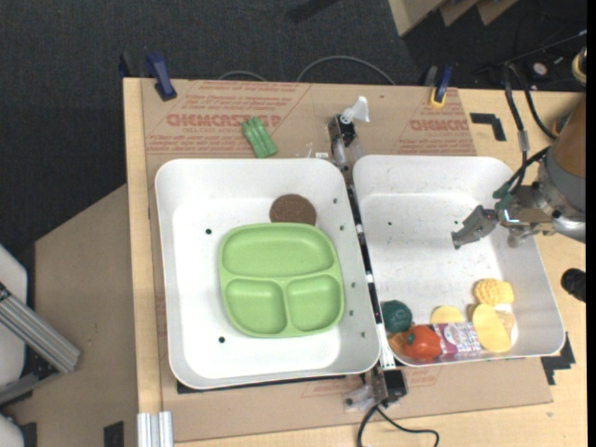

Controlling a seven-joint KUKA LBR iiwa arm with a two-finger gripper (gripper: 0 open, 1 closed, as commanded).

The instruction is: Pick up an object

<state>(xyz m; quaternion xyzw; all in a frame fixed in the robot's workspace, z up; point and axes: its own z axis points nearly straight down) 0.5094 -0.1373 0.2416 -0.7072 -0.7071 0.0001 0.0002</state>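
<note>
Single fixed camera, mounted high above the bench, looking down at a slant. Frame takes in the whole brown cardboard-covered bench top (223, 110) and both shallow white plastic bins: left bin (186, 250), right bin (419, 184). Dark carpeted floor (140, 17) runs along the top and left edges. Grey arm (568, 170) enters from the right edge. Moderate distance; small items readable, fine detail soft.

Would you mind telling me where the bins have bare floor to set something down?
Right bin: bare across its far half and centre, left of the end effector; its near corner is crowded with toy food. Left bin: margins around the green tray, apart from a brown disc.
</note>
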